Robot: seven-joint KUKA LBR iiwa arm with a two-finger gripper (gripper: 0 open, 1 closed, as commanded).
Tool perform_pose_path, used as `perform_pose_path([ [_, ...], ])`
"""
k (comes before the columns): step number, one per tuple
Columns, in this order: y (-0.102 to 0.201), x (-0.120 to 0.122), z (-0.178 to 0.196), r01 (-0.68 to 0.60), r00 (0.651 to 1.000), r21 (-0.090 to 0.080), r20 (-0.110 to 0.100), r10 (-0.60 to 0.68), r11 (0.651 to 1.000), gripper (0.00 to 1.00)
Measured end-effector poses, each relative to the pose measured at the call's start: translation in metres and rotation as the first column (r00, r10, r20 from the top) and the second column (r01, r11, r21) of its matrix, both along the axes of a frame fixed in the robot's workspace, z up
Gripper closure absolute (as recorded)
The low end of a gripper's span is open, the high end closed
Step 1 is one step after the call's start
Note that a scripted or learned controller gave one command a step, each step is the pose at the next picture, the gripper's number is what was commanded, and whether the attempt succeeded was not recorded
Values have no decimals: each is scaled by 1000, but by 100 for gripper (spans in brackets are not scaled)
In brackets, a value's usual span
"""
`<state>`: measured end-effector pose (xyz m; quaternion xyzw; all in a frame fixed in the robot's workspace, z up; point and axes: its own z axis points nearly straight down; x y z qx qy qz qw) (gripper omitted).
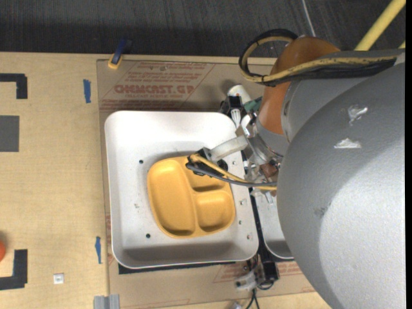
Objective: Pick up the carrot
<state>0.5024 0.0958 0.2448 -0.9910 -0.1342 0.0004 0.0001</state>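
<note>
Dark carpet (pixel 129 8) is running along the top of the camera view, and below it we are seeing a tan tabletop (pixel 51 172) carrying a brown cardboard sheet (pixel 161 82) with red print. The left white bin (pixel 125 147) is sitting on that sheet, and a yellow divided plate (pixel 183 205) is lying inside it, toward its lower right. The grey arm (pixel 351 192) is reaching in from the right and covering most of the right bin (pixel 275 244). The tool (pixel 257 166) is hanging by the left bin's right rim, near the plate's upper right corner, and we are not able to tell whether it is spread or pressed together. We are also unable to tell where the carrot is lying; a small orange-red thing (pixel 2 251) is peeking in at the tabletop's far left edge, well apart from both bins
</note>
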Motion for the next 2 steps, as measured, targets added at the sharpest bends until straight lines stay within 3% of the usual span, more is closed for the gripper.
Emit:
perform_pose_path([
  [1, 3, 10, -37, 66, 998, 1, -3, -66, 998, 100],
  [2, 17, -23, 5, 67, 998, 0, 1, -67, 998, 100],
])
